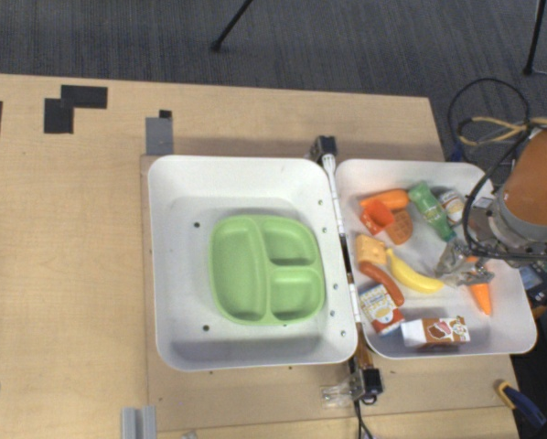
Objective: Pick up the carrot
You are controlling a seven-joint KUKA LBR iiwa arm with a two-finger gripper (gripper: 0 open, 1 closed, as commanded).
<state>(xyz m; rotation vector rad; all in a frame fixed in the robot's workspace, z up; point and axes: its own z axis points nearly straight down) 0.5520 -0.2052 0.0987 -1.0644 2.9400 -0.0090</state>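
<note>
Carrot [481, 297]: lying in the right bin [520, 337], near its right wall, pointed end toward the front.
Gripper [460, 265]: hanging low over the right bin, just left of the carrot, beside the banana's [413, 276] right end; grasp state is not showing clearly, cannot tell.
Arm [537, 190]: reaching in from the right, orange band showing.
Right bin, other contents: green bottle [426, 201], sausage [382, 283], brown carton [443, 332] along the front.
Left bin [177, 190]: holding a green divided plate [267, 269].
Surface [63, 282]: bearing both bins side by side.
</note>
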